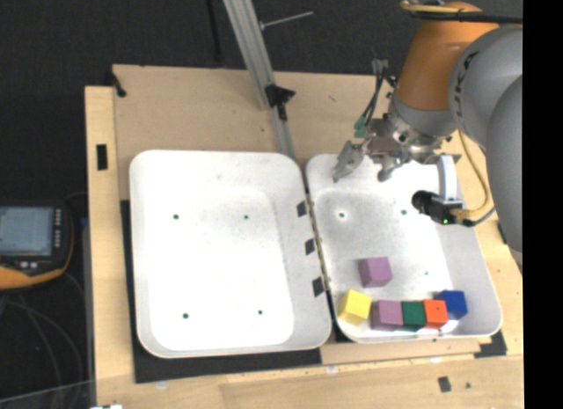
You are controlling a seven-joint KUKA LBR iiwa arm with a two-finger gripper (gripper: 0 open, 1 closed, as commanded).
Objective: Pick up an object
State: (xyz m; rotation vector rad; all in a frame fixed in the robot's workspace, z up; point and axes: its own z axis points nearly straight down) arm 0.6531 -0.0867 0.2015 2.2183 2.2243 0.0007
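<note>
The hand (368,163) hangs over the far end of the right bin (466,249), its two fingers spread wide and holding nothing. The purple block (376,271) sits alone, nearer us. I think it is the easiest pick: come straight down over it. The row of blocks (406,312) is packed tight. The red and green ones are hard to tell apart.

purple block (376,271): sits by itself on the right bin (352,214) floor, a bit back from the row
yellow block (356,306): near front-left corner of that bin, turned slightly
row along the bin's front wall: second purple block (386,314), green block (413,314), orange block (435,312), blue block (454,303), packed side by side
</note>
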